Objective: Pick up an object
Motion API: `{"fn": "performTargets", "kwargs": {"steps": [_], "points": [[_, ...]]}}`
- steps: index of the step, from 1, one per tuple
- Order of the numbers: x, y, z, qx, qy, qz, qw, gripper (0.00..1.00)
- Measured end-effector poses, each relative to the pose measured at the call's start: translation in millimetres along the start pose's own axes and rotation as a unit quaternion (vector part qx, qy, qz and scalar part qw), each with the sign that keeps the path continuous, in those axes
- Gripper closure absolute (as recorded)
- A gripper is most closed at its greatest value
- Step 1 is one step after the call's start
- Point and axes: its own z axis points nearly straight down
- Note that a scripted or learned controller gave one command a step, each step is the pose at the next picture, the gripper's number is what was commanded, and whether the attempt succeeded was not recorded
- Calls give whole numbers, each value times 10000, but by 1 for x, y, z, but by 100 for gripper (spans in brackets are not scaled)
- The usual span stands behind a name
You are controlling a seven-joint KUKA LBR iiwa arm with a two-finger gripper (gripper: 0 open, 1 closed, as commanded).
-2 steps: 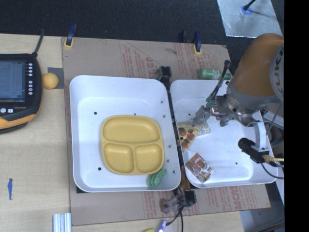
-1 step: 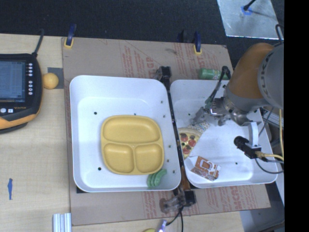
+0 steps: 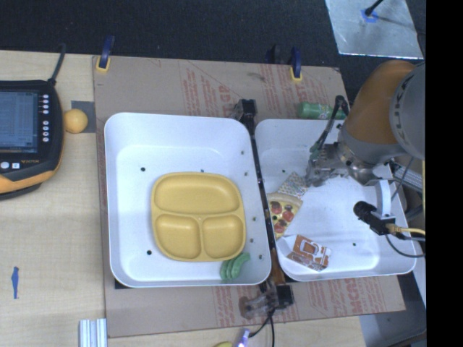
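Observation:
My gripper [image 3: 315,170] hangs low over the upper middle of the right bin [image 3: 391,266]. Just off its lower left lies a small pale patterned packet [image 3: 292,187]. Below that packet a toy pizza slice [image 3: 282,212] rests against the bin's left wall. An orange-and-white packet [image 3: 309,252] lies near the front edge of the same bin. In the left bin [image 3: 130,194] sits a yellow divided plate [image 3: 197,215], with a small green toy [image 3: 234,267] at the front right corner. Nothing shows between the gripper's tips from this angle.
A teach pendant [image 3: 25,136] and a yellow ball [image 3: 74,120] lie on the bench left of the bins. A green object [image 3: 314,110] sits behind the right bin. The black divider [image 3: 259,186] runs between the bins.

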Motion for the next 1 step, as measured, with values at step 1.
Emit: {"fn": "performTargets", "kwargs": {"steps": [1], "points": [[74, -40, -79, 2, 9, -7, 10000, 100]]}}
